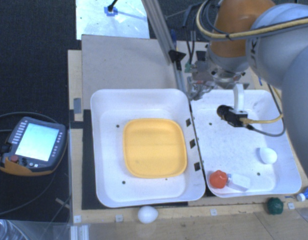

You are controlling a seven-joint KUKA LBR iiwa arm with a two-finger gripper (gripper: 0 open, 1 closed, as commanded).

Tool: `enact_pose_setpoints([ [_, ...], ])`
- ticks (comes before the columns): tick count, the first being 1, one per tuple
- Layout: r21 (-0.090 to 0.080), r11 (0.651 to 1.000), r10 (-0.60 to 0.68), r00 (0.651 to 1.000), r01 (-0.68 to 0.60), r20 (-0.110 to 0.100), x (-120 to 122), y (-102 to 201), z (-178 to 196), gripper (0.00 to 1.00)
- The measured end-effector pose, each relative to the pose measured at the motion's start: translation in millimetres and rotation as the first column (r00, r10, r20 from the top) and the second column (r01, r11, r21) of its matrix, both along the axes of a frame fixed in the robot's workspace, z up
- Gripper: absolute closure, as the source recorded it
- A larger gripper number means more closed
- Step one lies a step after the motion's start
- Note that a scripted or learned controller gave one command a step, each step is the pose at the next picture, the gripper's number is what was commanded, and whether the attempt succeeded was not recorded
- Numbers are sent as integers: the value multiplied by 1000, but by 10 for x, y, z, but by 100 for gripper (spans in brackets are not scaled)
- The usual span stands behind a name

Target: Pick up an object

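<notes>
I see a small white egg-shaped object (267, 155) near the right bin's (289, 184) right edge; my pincer (199, 90) hangs over its far-left corner, grip state I cannot tell.

Yellow plate (155, 147) in white bin (106, 149); orange ball (218, 179); white egg (267, 155).

A control pendant (31, 146) lies on the floor, well to the left of the gripper (196, 90).

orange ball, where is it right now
The orange ball lies in the right bin, near its front left corner, touching a small white block on its right.
</notes>
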State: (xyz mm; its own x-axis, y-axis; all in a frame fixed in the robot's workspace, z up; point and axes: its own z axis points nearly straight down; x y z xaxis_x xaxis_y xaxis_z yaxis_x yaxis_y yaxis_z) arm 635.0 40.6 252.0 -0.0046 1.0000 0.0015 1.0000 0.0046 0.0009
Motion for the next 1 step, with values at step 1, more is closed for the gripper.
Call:
enact_pose_setpoints([
  [1,0,1000,-1,1000,1,0,2,443,-34,100],
])
